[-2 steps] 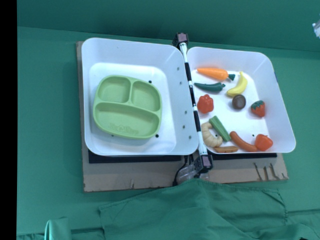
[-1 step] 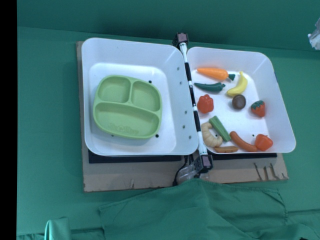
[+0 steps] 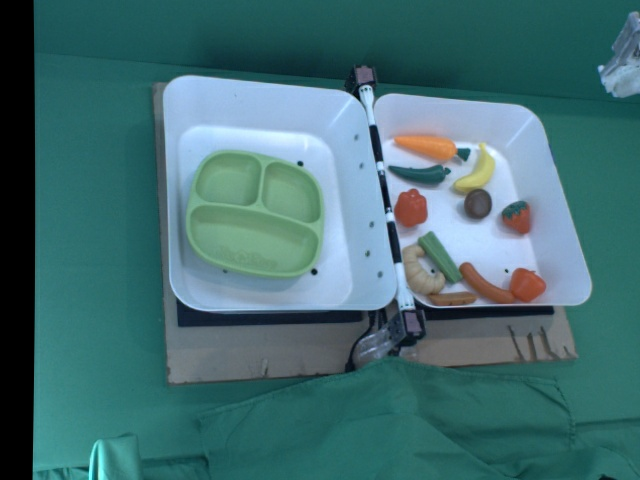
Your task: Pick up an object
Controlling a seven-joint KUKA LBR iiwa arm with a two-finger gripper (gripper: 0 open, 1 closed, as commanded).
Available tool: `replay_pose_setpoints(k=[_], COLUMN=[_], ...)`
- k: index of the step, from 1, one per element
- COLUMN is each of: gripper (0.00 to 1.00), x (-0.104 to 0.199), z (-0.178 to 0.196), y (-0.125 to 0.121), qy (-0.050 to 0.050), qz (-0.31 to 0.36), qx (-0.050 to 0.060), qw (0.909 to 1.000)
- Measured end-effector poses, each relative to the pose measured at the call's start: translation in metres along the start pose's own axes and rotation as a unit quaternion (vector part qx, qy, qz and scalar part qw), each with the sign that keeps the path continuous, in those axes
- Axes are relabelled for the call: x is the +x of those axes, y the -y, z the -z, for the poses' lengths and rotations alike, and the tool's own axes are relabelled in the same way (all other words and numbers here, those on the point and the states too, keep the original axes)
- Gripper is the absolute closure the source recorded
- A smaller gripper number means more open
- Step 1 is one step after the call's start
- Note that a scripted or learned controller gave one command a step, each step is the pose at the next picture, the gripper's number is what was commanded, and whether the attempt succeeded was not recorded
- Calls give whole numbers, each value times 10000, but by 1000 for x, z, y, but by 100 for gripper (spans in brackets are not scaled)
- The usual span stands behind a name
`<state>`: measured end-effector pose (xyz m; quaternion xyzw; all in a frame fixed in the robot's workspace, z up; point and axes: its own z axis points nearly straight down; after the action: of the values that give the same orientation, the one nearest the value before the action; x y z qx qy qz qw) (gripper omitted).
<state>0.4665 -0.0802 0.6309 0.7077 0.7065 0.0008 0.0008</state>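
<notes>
The right bin [image 3: 560, 218] holds several toy foods. A carrot [image 3: 430, 148], a green chili [image 3: 420, 174] and a banana [image 3: 478, 170] lie at its far end. Mid-bin sit a red bell pepper [image 3: 410, 208], a brown round piece [image 3: 478, 204] and a strawberry [image 3: 517, 217]. At the near end are a green cucumber stick [image 3: 438, 256], a beige pastry [image 3: 422, 271], an orange sausage [image 3: 485, 283], a small brown sausage [image 3: 452, 298] and a red-orange pepper [image 3: 527, 285]. My gripper [image 3: 621, 60] pokes in pale and blurred at the upper right edge, well away from the bin.
The left bin [image 3: 340, 128] carries a light green divided plate [image 3: 256, 213]. A black-and-white striped bar [image 3: 384, 193] runs between the two bins. Green cloth [image 3: 400, 423] bunches up along the bench's near side, over the brown board [image 3: 260, 353].
</notes>
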Motion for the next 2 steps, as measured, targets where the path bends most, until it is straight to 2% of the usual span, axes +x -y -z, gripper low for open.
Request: replay_pose_setpoints(k=[2], gripper=[100], x=[10], z=[-37], y=[0], qy=[3], qz=[-11], qx=[8], qw=[10000])
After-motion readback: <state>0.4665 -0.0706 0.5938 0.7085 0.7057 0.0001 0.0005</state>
